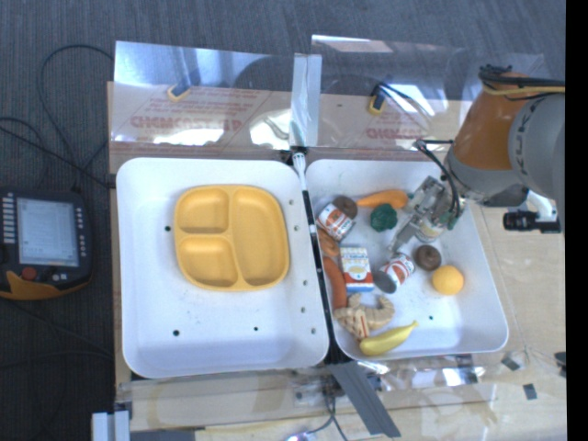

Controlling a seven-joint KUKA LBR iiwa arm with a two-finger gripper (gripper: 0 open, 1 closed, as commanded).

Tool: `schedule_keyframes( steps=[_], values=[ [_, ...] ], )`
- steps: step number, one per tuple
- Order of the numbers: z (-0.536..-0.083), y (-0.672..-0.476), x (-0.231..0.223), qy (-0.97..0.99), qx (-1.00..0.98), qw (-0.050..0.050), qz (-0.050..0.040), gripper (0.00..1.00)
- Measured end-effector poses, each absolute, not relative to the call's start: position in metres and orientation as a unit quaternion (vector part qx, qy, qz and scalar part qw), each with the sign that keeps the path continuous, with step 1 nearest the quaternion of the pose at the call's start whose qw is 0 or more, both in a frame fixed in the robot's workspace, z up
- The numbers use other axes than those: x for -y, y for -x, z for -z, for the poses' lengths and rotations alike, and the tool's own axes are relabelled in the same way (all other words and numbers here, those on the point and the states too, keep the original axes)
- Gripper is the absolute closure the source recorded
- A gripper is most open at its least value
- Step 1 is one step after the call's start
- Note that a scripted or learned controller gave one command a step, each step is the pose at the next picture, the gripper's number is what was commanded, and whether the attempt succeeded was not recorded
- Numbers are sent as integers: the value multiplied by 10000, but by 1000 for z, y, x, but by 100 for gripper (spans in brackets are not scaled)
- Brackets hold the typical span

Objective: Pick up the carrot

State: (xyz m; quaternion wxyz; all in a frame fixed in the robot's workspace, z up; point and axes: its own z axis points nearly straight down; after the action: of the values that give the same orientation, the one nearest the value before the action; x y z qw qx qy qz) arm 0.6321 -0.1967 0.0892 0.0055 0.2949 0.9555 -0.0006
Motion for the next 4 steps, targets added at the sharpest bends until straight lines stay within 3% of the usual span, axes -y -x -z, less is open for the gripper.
schedule_keyframes(
  steps=[1,2,3,4],
  values=[
    [-91,-646,144,-2635,-9646,-49,78,0],
    [-92,-655,133,-3969,-9178,-135,70,0],
    [-90,-654,126,-5871,-8094,51,118,0],
    [-90,-648,122,-6702,-7421,91,85,0]
  ],
)
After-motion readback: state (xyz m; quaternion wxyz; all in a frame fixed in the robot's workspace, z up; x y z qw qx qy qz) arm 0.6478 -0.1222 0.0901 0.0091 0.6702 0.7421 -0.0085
